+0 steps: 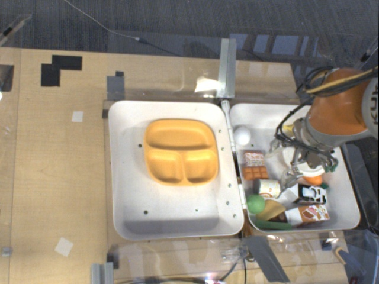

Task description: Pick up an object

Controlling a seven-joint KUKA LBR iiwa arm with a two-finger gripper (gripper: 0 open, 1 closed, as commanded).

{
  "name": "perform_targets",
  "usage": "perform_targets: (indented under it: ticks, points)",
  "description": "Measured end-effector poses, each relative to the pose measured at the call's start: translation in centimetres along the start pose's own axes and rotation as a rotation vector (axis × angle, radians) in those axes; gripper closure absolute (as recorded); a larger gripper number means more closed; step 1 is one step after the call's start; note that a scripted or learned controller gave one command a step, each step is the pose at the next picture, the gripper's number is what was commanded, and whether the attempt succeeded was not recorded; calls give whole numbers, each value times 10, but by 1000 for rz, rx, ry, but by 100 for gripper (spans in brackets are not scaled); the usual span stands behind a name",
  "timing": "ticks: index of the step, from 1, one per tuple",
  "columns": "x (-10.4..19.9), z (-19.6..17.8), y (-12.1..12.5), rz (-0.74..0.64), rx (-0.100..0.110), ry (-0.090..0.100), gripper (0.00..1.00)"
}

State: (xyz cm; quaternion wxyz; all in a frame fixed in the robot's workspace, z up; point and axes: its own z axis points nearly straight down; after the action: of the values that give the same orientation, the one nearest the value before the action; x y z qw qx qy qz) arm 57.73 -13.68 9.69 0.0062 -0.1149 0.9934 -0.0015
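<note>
Hand (299, 169) hovered low over right bin (349, 218) clutter; grip state I couldn't tell. Descent next, I judged.

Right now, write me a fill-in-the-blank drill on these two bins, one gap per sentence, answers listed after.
The yellow tray lies in the ____ bin.
The tray has ____ compartments.
The white ball sits in the same bin as the ____ ball.
The arm has an ____ band above its wrist.

Missing words: left; three; green; orange
</note>
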Motion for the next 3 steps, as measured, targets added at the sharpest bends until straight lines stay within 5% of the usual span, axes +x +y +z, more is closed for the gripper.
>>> perform_targets:
  ticks: [1,2,3]
  points:
    - [34,-38,-35,-31,1,2,0]
    - [11,5,13,117,2,-5,0]
    - [-29,-27,-54,-214,1,0,0]
